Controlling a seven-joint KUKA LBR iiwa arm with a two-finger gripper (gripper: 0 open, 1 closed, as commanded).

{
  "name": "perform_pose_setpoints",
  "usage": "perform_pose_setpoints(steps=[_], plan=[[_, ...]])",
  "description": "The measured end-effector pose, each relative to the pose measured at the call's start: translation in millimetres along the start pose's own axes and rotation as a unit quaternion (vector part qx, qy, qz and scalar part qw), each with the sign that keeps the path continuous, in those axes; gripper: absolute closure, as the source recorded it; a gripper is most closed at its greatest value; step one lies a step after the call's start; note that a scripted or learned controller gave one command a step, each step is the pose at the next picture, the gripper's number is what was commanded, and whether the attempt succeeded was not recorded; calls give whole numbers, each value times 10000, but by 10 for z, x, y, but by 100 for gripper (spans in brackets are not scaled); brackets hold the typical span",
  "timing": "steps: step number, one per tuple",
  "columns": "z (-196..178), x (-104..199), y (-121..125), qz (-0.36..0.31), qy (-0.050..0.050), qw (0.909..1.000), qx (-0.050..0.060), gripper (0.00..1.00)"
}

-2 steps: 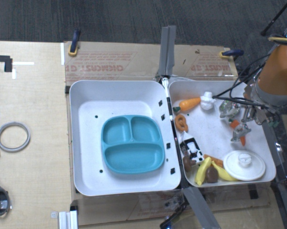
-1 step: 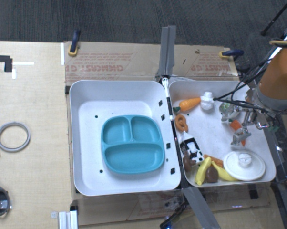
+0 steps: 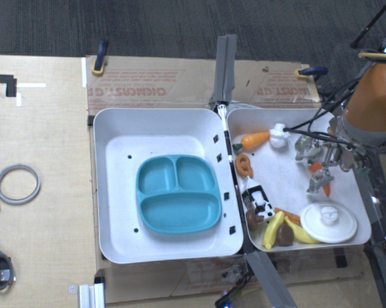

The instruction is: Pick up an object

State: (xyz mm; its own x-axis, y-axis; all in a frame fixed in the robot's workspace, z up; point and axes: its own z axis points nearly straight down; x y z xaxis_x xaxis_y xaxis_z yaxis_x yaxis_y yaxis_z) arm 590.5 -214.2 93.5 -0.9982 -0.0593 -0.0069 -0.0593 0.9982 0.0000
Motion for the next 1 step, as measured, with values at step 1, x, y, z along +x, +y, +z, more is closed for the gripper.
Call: perform_pose_setpoints(steps=[1], plan=[[1, -93, -48, -190, 2, 9998, 8, 0]])
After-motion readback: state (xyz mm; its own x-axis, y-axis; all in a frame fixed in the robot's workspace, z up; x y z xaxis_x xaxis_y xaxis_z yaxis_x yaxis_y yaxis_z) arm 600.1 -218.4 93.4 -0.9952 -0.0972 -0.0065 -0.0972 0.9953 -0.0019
